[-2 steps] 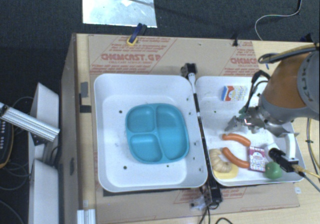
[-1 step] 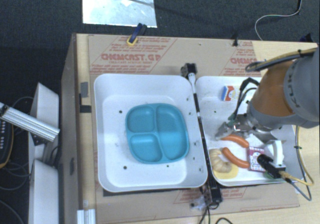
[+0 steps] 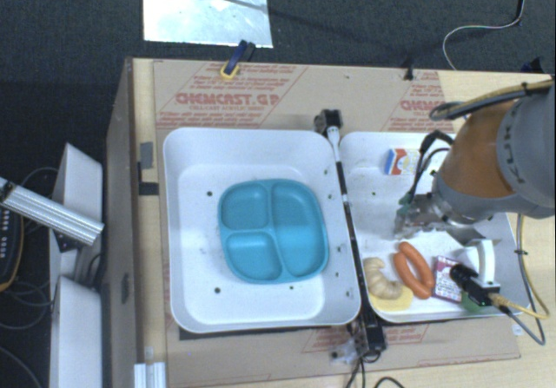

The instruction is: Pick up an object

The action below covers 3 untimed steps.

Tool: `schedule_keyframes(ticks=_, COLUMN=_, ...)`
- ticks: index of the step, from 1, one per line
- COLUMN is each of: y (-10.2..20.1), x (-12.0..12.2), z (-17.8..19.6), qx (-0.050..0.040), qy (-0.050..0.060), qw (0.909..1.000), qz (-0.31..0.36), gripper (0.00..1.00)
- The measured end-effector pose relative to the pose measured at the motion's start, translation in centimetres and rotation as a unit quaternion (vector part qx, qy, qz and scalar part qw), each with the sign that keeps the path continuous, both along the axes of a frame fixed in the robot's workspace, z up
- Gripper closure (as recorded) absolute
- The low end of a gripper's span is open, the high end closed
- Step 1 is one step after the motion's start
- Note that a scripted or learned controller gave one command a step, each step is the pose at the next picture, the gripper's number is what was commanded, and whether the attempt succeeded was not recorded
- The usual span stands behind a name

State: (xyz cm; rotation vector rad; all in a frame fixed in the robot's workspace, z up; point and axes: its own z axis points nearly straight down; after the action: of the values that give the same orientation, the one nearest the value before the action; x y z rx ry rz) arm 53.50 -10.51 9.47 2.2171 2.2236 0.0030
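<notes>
Right bin (image 3: pixel 375 171) | sausage (image 3: pixel 413 270) long axis upper-left to lower-right | tool (image 3: pixel 415 220) just above, grip unclear

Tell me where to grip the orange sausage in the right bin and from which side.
Grip the orange sausage across its narrow middle, coming straight down from above. It lies flat and slanted, so turn the fingers crosswise to its length. The pale piece on its left and the packet on its right leave little side room.
</notes>
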Motion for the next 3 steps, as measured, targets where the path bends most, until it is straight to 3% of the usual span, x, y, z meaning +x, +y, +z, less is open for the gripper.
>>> schedule_keyframes(ticks=1, y=0.0, x=0.0, z=0.0, qx=0.0000, qy=0.000, qw=1.0000, qz=0.000, gripper=0.00)
schedule_keyframes(ticks=2, y=0.2, x=-3.8, z=-1.1, qx=-0.0001, qy=0.001, qw=1.0000, qz=-0.001, gripper=0.00)
schedule_keyframes(ticks=3, y=0.3, x=-3.7, z=0.0, qx=0.0003, qy=-0.001, qw=1.0000, qz=0.000, gripper=1.00)
